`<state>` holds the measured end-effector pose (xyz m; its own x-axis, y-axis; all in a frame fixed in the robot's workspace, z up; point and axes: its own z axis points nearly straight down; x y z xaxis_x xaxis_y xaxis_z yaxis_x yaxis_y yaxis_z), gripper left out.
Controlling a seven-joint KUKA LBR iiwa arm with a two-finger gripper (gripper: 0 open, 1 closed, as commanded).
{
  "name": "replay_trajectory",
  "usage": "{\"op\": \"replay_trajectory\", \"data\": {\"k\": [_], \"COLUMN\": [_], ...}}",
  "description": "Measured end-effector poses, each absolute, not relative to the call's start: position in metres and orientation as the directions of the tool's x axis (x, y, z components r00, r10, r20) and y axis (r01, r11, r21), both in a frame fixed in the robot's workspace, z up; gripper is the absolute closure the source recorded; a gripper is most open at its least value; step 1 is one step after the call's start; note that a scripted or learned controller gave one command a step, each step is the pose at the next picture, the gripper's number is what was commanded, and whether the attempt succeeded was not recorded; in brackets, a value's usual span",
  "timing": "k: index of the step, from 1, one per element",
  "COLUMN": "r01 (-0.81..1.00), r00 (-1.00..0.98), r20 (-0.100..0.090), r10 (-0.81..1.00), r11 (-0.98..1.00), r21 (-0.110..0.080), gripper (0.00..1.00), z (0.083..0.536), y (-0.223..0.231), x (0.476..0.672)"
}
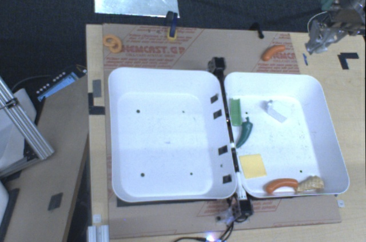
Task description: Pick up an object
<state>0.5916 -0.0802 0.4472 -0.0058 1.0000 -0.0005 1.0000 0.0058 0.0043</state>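
Note:
The right bin [329, 121] holds a green block [234, 111] against its left wall, and a dark green pepper [245, 132] just below that. A small white and grey piece [275, 111] lies near the bin's middle. A flat yellow square [252, 166] sits lower left. An orange sausage [280, 185] and a beige lump [311, 183] rest along the front wall. My gripper [320, 40] hangs at the upper right, above the bench and beyond the right bin's far corner, with nothing seen in it.
The left bin [120, 121] stands beside the right one. Another orange sausage [273, 52] lies on the cardboard behind the right bin. A pretzel-like ring [112, 43] and a yellow clamp [171, 26] are at the back left.

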Motion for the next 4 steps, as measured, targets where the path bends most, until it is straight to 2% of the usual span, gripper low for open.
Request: {"op": "replay_trajectory", "data": {"k": [1,3,4], "r01": [1.0,1.0,1.0], "r00": [-0.006,-0.006,-0.007], "r20": [0.0,0.0,0.001], "r10": [1.0,1.0,1.0], "r11": [0.006,0.006,0.007], "r21": [0.004,0.003,0.004], "gripper": [1.0,1.0,1.0], "z": [0.46,0.479,0.493], "y": [-0.065,-0.026,0.006], "x": [0.58,0.536,0.492]}}
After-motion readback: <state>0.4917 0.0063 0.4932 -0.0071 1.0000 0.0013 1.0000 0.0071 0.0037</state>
